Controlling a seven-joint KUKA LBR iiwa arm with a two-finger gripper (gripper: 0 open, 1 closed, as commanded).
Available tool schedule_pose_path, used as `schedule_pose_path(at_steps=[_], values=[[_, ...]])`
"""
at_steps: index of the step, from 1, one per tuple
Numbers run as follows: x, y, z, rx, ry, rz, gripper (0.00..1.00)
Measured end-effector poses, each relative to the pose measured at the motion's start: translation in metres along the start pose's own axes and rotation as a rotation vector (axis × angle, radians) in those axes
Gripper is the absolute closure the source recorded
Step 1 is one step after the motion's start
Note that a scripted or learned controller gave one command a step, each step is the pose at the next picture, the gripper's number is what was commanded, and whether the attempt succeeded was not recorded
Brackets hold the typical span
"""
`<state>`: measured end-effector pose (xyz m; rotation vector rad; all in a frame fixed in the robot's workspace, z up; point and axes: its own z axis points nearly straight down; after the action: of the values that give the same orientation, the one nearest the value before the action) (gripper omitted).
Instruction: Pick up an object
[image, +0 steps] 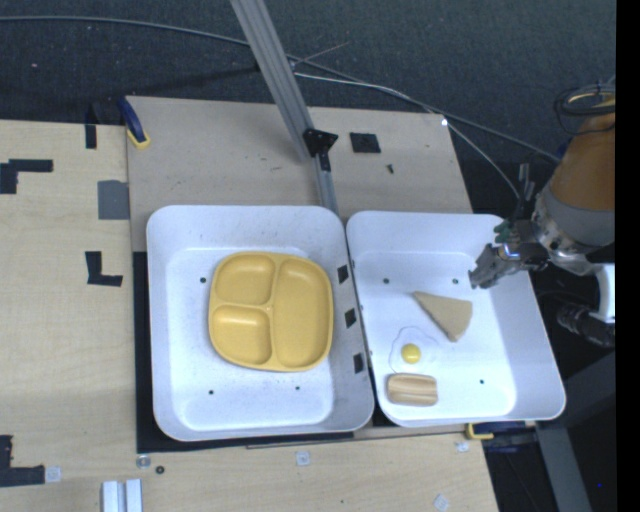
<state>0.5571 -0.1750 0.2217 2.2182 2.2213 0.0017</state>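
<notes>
Grey arm's tool (487, 270) poised over the right white bin (520, 330), apart from the objects.
No writing can be read. Whether the tool is wide or narrow cannot be told; nothing is seen held. A tan wedge-shaped piece (446, 314) lies just beside it.

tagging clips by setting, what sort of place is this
Most likely a robotics lab bench for grasping trials, not a kitchen: two white bins on a taped board, toy food such as a fried egg and a yellow divided plate, and cables trailing over dark carpet.
</notes>
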Motion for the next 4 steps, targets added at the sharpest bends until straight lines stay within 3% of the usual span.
schedule_pose_path(at_steps=[1,3,4], values=[[0.0,0.001,-0.03,0.0,0.0,0.0,1.0],[0.11,-0.017,-0.003,0.006,0.002,-0.004,1.0],[0.16,-0.027,-0.011,0.005,0.003,-0.005,1.0]])
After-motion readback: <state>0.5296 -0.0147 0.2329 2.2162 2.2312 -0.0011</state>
